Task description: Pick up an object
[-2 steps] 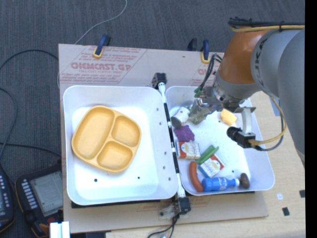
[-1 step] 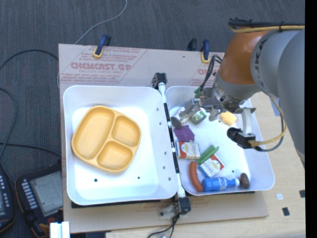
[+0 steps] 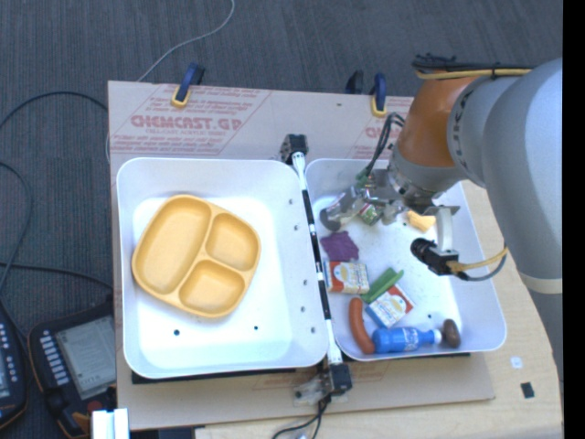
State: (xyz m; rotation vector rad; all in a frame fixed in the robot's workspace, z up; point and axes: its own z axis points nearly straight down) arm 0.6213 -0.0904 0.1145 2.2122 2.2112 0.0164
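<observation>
You have two white bins (image 3: 274, 355), one yellow tray (image 3: 196, 255), one sausage (image 3: 360, 326), one blue bottle (image 3: 402, 339), one purple piece (image 3: 340, 244), one green pod (image 3: 382, 284) and two small cartons (image 3: 347, 276).

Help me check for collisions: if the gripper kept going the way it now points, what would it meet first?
Probably the right bin's white floor beside the purple object; the gripper points down-left, though depth is unclear.
</observation>
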